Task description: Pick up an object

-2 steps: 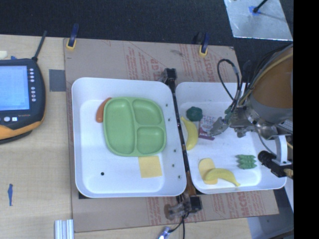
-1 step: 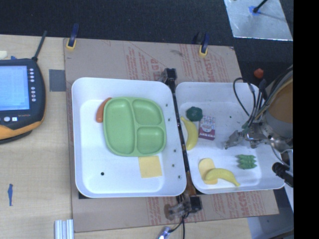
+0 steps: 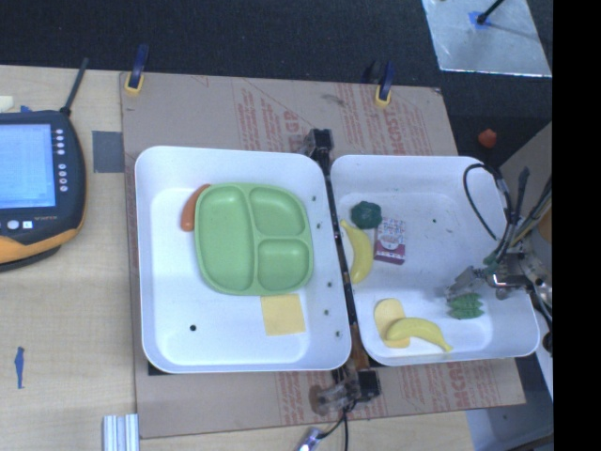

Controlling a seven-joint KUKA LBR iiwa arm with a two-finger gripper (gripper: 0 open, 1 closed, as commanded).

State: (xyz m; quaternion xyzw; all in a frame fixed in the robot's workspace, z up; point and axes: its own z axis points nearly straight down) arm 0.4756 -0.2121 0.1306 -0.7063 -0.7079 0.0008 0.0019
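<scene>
Claw [image 3: 467,283] low at rt edge of rt bin [image 3: 441,167], just above small green toy [image 3: 465,306]; can't tell if open or shut, nothing seen gripped. Bananas [image 3: 418,331] nearby. Green tray [image 3: 254,239] in left bin [image 3: 160,252].

Left bin [image 3: 150,252] and right bin [image 3: 423,172]: smooth white plastic, slight sheen. Green divided plate [image 3: 254,238]: matt plastic. Bananas [image 3: 418,332] left of gripper [image 3: 470,285]: smooth, plastic-looking. Gripper: bare grey metal. Cardboard sheet [image 3: 235,111] under bins: matt brown, printed. Bench [image 3: 56,346]: pale wood grain.
</scene>
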